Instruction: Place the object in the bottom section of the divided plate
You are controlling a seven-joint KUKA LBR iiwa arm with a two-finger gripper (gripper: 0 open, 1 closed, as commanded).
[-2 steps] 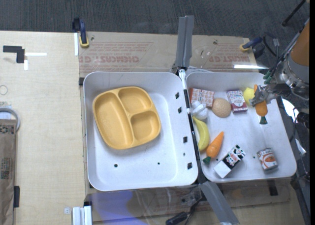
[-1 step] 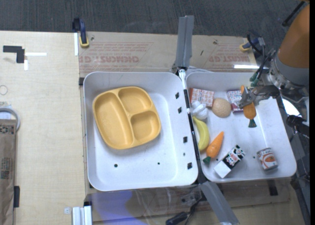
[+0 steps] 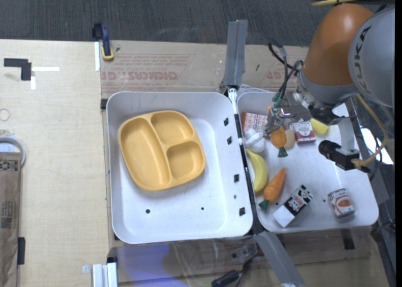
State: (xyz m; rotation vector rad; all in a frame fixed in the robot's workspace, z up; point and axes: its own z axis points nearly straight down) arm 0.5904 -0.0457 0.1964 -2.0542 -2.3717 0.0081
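Observation:
A yellow divided plate [image 3: 162, 149] lies in the left bin [image 3: 188, 216], with one long section on its left and two smaller ones on its right. All three sections hold nothing. My gripper [image 3: 276, 120] hangs over the upper left part of the right bin [image 3: 364, 207]. Directly under its tip sits a small orange fruit [image 3: 280, 137] with a green stem. Whether the fruit is between the fingers is unclear from this angle.
The right bin also holds a banana [image 3: 257, 169], a carrot [image 3: 274, 184], a red-and-white packet [image 3: 252, 122], a red-and-white box [image 3: 304, 131], a yellow fruit [image 3: 320, 127], a black-and-white carton [image 3: 294, 204] and a small can [image 3: 342, 203]. A grey divider [image 3: 236, 59] stands between the bins.

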